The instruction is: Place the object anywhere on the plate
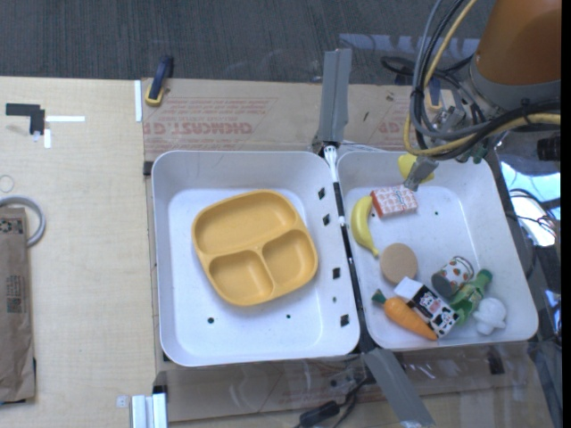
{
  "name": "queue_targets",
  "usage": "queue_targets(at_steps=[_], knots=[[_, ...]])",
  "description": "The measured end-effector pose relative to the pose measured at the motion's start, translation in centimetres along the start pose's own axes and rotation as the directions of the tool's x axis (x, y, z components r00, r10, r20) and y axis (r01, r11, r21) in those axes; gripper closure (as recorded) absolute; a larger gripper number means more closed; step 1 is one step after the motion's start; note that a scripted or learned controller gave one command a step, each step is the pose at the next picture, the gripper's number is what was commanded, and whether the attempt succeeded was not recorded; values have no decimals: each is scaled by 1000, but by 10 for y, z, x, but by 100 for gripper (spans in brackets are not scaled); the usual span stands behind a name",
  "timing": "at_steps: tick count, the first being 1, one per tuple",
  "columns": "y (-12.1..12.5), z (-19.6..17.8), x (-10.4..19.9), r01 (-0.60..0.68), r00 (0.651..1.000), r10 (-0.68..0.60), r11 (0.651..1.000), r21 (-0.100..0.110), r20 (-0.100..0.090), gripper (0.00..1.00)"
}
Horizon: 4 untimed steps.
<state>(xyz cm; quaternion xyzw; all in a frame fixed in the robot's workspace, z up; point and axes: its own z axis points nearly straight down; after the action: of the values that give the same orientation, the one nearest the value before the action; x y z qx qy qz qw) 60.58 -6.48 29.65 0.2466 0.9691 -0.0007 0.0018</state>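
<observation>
A yellow plate [254,246] with three compartments lies in the left bin [178,328]. The right bin [508,230] holds several toy items: a banana [360,225], a red and white box [393,201], a tan round disc [398,262], a carrot [406,316], a cow-patterned carton [430,307], a small can [455,275], a green bottle [473,291] and a white piece [489,315]. My gripper [419,173] hangs at the right bin's back edge, just above the red and white box and beside a small yellow thing [408,163]. Cables hide much of it.
The grey and orange arm [522,25] with its cable loops fills the upper right. A grey divider bar [335,96] stands between the bins at the back. A brown bag [16,301] and tape marks lie on the bench at far left.
</observation>
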Motion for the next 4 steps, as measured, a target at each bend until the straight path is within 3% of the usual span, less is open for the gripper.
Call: queue_targets(at_steps=[1, 2, 3, 4], knots=[[47, 105, 65, 14, 1000, -14, 1000, 0, -3, 100], [-18, 89, 57, -14, 1000, 14, 1000, 0, -2, 100], [-53, -42, 16, -205, 979, 205, 979, 2, -3, 100], [-3, 98, 46, -126, 992, 126, 992, 1, -3, 100]])
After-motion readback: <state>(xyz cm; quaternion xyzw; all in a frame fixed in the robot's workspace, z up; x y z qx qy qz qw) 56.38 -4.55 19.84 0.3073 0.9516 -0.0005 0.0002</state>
